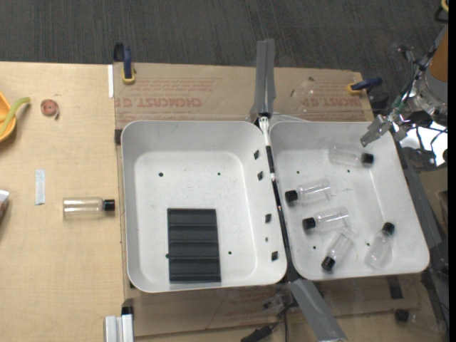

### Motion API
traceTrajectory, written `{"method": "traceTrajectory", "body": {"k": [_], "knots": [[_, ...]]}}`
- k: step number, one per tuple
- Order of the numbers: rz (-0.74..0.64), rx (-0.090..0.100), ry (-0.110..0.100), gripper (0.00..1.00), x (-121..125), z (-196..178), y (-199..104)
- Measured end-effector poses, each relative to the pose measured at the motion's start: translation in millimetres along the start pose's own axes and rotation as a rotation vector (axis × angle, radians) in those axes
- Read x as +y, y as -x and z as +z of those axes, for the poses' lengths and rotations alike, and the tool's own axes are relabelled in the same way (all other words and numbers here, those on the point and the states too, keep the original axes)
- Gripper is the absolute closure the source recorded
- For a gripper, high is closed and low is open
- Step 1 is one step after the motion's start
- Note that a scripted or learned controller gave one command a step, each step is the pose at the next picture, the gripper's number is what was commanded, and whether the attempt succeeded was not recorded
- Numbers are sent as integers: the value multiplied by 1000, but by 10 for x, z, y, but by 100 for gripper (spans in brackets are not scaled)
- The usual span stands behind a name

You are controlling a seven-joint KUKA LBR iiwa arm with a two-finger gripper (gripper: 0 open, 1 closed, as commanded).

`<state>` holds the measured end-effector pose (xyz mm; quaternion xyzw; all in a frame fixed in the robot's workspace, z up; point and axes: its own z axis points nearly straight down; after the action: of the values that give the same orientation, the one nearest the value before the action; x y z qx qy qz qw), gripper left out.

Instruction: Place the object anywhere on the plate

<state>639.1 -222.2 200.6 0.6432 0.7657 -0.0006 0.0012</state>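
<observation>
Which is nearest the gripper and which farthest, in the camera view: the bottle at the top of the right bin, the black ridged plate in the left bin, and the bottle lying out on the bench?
From the gripper:
1. Top bottle, right bin, just below-left of it.
2. Black ridged plate, left bin's lower part.
3. Bench bottle, left of both bins.

The robot's arm (436, 84) shows as a pale grey rounded body at the upper right, with an orange band (426, 61) across it. Thin dark cables loop around its metal wrist parts. The claw (372, 134) is slim, grey metal, with a bright silvery bracket just behind it.
</observation>
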Motion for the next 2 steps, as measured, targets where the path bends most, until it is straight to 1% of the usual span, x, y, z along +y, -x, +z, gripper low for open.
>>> {"method": "traceTrajectory", "body": {"k": [1,2], "knots": [[-144,0,0,0,204,-1089,33],[-200,0,0,0,-271,-2224,-42]]}}
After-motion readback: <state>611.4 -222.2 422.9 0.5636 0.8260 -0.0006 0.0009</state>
